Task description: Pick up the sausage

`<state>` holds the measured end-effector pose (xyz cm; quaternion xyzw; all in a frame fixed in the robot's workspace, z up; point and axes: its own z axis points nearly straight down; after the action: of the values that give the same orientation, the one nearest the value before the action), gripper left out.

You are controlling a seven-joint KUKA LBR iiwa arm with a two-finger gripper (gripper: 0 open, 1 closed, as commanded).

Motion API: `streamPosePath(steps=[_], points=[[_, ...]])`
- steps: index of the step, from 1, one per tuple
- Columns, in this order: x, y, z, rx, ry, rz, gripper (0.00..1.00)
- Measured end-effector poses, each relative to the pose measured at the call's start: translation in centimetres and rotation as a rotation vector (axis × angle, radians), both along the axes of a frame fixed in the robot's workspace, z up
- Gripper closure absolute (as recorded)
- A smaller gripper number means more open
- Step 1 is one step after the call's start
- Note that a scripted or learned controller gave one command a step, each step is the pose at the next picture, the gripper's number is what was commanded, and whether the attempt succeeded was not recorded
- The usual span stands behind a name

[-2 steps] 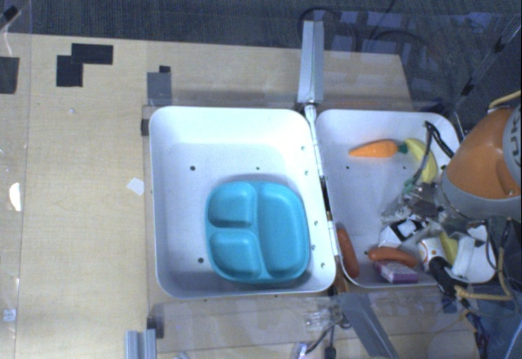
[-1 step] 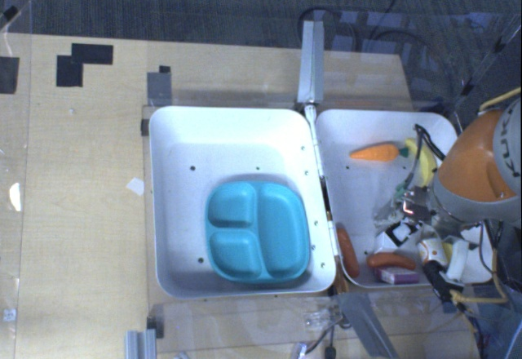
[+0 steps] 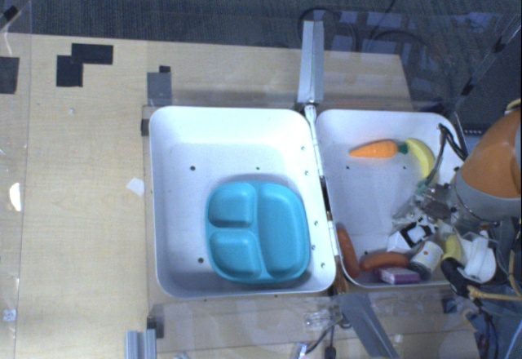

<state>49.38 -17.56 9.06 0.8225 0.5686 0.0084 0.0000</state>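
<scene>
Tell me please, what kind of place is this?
Probably a robotics lab bench for picking tests, not a kitchen. Two white bins sit on a wooden bench, toy foods such as a carrot and sausage lie in one, and a robot arm reaches in.

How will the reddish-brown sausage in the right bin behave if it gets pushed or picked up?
The reddish-brown curved sausage looks smooth and round-bodied, so it may roll or slip. It lies in the right white bin's front corner against the walls, so a push would probably just wedge it.

Blue tray (image 3: 258,231), orange carrot (image 3: 373,150), yellow banana (image 3: 421,155)
</scene>
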Motion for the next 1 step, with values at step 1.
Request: streamPosePath(steps=[1], points=[[-0.19,1.51,-0.07,-0.016,-0.003,0.038,0.0]])
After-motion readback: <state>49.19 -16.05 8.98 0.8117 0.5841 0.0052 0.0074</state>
